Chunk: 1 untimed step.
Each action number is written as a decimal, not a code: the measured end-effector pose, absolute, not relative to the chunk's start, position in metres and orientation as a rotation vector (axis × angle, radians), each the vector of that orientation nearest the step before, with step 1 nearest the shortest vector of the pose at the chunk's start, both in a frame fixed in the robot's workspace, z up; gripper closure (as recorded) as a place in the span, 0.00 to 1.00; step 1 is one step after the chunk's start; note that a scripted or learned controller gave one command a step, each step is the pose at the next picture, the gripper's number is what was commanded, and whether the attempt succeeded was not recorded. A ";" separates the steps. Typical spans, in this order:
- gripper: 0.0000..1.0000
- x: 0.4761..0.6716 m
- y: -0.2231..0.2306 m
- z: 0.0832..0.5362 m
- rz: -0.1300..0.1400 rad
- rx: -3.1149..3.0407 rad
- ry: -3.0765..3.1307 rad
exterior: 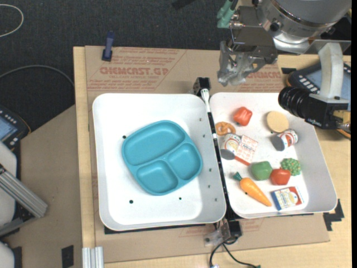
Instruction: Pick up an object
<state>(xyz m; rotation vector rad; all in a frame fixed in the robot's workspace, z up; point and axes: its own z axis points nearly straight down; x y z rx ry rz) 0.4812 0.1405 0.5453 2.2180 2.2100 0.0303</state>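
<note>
Left of the hinge [211, 128] we see a teal tray [162, 157], alone in its bin. Right of the hinge, toys crowd; carrot [252, 189] sits w/ room around, so we'd drop straight on it. Gripper [237, 71] hangs past the hinge's far end, holding nothing; finger gap unclear.

Bench [329, 149]: pale wood-toned top, visible at the right edge. Over it lies a brown cardboard sheet [139, 66] printed with red lettering along its far edge. Floor [83, 10]: dark speckled carpet beyond the bench's far and left edges. A thin pale cable [17, 21] loops at the far left corner; a dark cable [39, 68] curves across the carpet nearer the bench. A small blue clip, possibly a clamp [107, 46], sits at the cardboard's far left corner. Light even, soft shadows.
</note>
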 end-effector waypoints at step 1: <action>1.00 0.478 0.208 0.452 -0.014 2.217 2.233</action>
